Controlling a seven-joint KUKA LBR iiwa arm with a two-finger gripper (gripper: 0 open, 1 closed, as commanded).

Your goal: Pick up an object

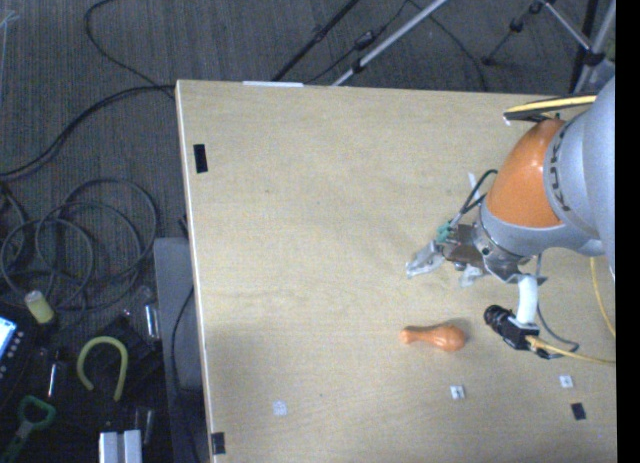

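Camera view: smooth orange pear-shaped toy (435, 336) on matte wooden board (300, 251); my claw (432, 260) at twelve o'clock, spread unclear.

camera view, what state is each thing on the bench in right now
orange pear-shaped object: lying on its side on the bench, not held
hand: above the bench, apart from the orange object, nothing visibly in it
small black marker: flat on the bench

Worktop (300, 251) left of the orange pear-shaped object (436, 336) lies open — passage unobstructed; right of it, the arm (560, 191) and cabling (525, 331) crowd access.
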